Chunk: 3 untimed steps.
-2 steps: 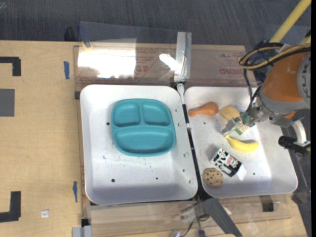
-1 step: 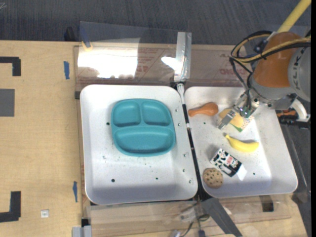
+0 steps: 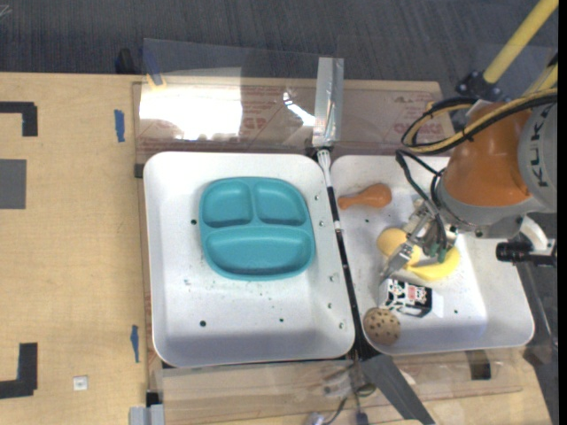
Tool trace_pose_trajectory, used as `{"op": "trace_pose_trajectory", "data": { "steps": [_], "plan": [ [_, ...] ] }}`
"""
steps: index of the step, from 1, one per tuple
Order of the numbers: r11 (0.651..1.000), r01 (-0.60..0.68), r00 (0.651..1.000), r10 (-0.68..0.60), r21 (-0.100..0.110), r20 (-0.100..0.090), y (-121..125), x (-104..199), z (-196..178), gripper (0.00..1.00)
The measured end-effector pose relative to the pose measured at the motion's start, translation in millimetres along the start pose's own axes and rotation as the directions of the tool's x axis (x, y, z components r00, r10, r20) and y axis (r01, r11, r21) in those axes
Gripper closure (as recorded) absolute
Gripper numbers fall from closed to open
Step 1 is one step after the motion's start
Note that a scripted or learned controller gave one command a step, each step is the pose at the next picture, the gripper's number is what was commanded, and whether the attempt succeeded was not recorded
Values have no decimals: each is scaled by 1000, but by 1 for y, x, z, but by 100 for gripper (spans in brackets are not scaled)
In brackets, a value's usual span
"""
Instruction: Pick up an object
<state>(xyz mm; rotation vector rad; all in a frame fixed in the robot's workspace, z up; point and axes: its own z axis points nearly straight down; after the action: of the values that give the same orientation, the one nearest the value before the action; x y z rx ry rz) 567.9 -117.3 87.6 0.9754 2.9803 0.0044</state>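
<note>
Nearest my camera, at the right bin's point(image 3: 496, 321) front edge, sits a speckled cookie-like disc point(image 3: 382, 324), with a black-and-white cow-patterned piece point(image 3: 410, 297) just behind. Gripper point(image 3: 415, 248) hovers low over the yellow banana-like toy point(image 3: 436, 268) and a rounder yellow piece point(image 3: 391, 237); whether it is wide or narrow I cannot tell. I judge the banana light, stiff, smooth plastic, likely slippery: grasp across its mid-body. Farther back lies an orange drumstick toy point(image 3: 365, 197).
</note>
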Motion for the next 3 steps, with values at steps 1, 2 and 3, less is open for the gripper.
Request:
{"op": "trace_pose_trajectory", "data": {
  "steps": [1,2,3],
  "plan": [
    [985,-170,985,170,0,3,-8,-34,-29,0],
    [855,-519,855,519,2,-1,-32,-20,1,0],
    [977,-212,977,212,0,2,-39,28,0,0]
  ]
}}
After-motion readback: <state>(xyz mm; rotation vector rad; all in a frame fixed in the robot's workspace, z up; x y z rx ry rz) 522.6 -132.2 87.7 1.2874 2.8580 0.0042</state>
